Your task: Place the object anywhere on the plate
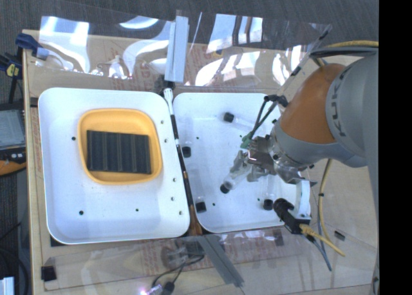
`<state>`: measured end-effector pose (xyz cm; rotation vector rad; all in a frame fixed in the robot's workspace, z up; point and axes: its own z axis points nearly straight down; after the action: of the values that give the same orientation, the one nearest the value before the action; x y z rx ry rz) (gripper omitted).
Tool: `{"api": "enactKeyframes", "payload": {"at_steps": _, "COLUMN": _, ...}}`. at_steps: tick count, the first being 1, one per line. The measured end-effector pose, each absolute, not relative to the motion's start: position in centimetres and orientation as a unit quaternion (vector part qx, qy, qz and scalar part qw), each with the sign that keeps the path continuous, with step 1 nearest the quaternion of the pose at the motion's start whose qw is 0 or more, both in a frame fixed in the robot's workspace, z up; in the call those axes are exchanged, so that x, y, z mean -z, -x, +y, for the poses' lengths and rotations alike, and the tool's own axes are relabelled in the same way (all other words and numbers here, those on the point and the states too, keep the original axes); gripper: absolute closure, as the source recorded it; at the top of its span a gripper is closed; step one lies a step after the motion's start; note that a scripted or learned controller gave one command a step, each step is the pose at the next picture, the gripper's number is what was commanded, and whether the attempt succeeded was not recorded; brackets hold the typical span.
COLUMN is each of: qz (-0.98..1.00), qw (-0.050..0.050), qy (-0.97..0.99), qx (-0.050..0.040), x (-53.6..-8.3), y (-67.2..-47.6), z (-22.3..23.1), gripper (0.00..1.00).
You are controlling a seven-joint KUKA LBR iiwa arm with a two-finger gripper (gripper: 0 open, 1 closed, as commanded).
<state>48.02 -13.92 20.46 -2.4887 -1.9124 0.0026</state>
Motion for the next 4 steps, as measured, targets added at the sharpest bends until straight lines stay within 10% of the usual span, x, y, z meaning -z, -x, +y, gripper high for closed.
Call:
{"api": "enactKeyframes", "payload": {"at_steps": 1, "qz": -0.609, "qw": 0.001, "qy": 0.793, "qx": -0.0008, "x": -20.5, "y": -48.0, "z": -13.9, "gripper": 0.0}}
{"api": "enactKeyframes", "payload": {"at_steps": 2, "qz": -0.638, "qw": 0.001, "qy": 0.77, "qx": -0.0007, "x": -19.8, "y": -47.6, "z": -18.8, "gripper": 0.0}}
{"api": "enactKeyframes", "payload": {"at_steps": 3, "qz": -0.708, "qw": 0.001, "qy": 0.706, "qx": -0.0005, "x": -25.5, "y": -53.5, "z": -18.9, "gripper": 0.0}}
{"api": "enactKeyframes", "payload": {"at_steps": 4, "qz": -0.858, "qw": 0.002, "qy": 0.513, "qx": -0.0006, "x": -19.0, "y": -57.0, "z": -21.0, "gripper": 0.0}}
